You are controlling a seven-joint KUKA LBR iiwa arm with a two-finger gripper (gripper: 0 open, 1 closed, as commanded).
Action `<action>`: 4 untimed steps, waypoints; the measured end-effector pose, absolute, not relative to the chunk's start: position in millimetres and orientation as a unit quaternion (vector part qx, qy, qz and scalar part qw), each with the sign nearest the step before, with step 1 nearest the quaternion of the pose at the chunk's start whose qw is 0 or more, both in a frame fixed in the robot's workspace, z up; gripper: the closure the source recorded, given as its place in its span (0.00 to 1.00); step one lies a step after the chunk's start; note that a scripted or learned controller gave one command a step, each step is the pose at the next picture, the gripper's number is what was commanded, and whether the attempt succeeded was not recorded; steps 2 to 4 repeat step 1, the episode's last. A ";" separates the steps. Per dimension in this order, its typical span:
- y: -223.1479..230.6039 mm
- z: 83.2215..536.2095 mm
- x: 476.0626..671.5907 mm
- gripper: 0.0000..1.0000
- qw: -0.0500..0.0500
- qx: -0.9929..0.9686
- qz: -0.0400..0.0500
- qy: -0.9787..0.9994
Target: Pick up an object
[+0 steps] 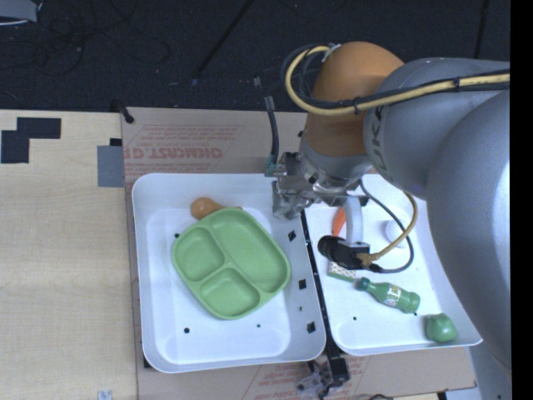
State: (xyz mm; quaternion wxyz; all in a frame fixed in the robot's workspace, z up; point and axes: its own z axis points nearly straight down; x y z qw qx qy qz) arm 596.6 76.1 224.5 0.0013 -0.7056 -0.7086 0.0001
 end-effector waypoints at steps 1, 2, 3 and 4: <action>74.5 223.9 596.1 0.00 0.001 -0.706 0.001 -0.708; 74.5 223.9 596.1 0.00 0.001 -0.706 0.001 -0.708; 74.5 223.9 596.1 0.00 0.001 -0.706 0.001 -0.708; 74.5 223.9 596.1 0.00 0.001 -0.706 0.001 -0.708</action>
